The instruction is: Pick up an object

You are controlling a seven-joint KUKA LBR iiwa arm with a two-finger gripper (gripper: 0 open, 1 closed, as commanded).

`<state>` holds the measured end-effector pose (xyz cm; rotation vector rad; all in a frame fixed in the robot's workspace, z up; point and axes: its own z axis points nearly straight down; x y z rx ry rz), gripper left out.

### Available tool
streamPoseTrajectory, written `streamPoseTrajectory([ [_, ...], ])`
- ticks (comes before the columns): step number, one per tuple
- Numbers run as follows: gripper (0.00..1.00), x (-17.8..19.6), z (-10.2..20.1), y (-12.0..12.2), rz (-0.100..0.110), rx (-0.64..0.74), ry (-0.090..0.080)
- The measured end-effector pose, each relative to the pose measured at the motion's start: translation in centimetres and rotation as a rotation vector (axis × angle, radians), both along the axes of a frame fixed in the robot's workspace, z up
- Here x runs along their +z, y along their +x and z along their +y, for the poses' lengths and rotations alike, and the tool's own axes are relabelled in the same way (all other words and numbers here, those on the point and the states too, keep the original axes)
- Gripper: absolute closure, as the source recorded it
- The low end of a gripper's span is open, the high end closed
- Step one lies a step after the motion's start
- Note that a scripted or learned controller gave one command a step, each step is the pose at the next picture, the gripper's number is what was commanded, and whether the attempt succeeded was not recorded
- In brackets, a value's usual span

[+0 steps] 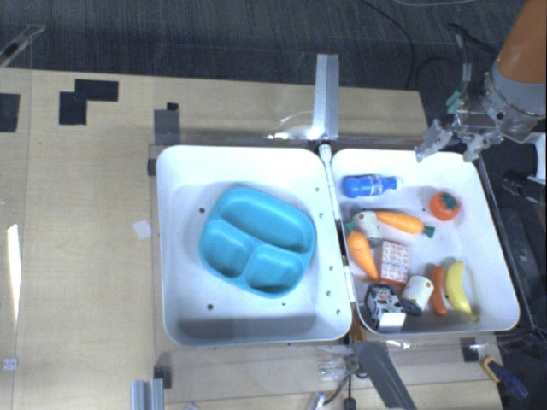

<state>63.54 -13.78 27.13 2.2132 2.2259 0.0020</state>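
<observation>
The things to pick from lie in the right bin point(491, 229), a shallow white tray crowded with small items. A blue bottle point(369, 184) lies on its side near the far wall, cap pointing right. Right of it and a little nearer, a small orange tomato-like toy point(444, 206) with a green top sits alone. Toward the middle, one orange carrot point(400, 222) lies roughly crosswise, with a white and green piece point(366, 222) touching its left end. A second carrot point(363, 255) slants along the bin's left wall. Just beside it lies a small checkered red and white block point(393, 262). Nearer the front wall are a dark object with a white face point(385, 306), a white cup-like piece point(418, 291), a red-orange stick-shaped toy point(438, 289) and a yellow banana point(460, 287), the last two side by side and close to touching.

The tool point(450, 140) hangs above the far right corner of this bin, over its rim, clear of all the items, with nothing between its fingers. Its two fingers look spread apart, one tip toward the left and one toward the right. Above it the grey wrist carries the orange band point(524, 37).

The left bin point(171, 229) holds a blue divided plate point(256, 240) with three compartments, lying slightly askew near its middle. Both bins rest on the pale wooden worktop point(77, 254), which bears black marks point(85, 99) at its far left.
</observation>
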Motion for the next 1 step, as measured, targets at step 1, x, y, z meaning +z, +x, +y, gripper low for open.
streamPoseTrajectory([
  [1,0.0,-13.82,2.35,-2.35,-0.008,0.525,-0.004],
])
